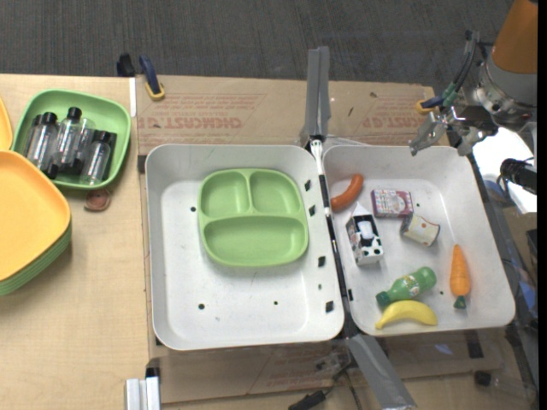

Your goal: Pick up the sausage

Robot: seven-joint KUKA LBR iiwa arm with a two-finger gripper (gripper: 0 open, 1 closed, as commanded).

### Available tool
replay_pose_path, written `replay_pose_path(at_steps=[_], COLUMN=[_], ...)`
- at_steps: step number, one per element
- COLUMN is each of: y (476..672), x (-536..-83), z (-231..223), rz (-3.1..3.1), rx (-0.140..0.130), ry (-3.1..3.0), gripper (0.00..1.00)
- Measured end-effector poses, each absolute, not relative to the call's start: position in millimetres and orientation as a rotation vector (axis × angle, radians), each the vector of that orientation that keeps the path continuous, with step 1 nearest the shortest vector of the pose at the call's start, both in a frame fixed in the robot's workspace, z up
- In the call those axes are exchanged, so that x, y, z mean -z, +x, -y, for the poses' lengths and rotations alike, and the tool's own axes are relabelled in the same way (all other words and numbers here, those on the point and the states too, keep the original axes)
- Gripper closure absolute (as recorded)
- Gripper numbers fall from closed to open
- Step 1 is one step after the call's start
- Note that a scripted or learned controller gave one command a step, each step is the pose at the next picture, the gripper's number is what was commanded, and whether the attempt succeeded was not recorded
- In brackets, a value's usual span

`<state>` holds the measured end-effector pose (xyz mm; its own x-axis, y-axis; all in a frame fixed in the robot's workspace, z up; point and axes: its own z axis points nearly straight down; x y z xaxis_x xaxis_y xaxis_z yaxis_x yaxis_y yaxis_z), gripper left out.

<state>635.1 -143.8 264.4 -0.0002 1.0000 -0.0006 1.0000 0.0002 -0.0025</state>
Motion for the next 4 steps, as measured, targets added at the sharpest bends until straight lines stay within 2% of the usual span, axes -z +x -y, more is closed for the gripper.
replay_pose_path(at_steps=[1, 2, 3, 4], y=[589.9, 590.0, 655.4, 658.3], x=[-242.8, -251.3, -259.6, -175.7], z=[145.8, 147.7, 171.7, 180.6], rz=[2.409, 2.405, 1.748, 1.339], rx=[-0.003, -0.004, -0.006, -0.008], ry=[-2.015, -2.019, -2.610, -2.840], gripper=[0.00, 1.00, 1.00, 1.00])
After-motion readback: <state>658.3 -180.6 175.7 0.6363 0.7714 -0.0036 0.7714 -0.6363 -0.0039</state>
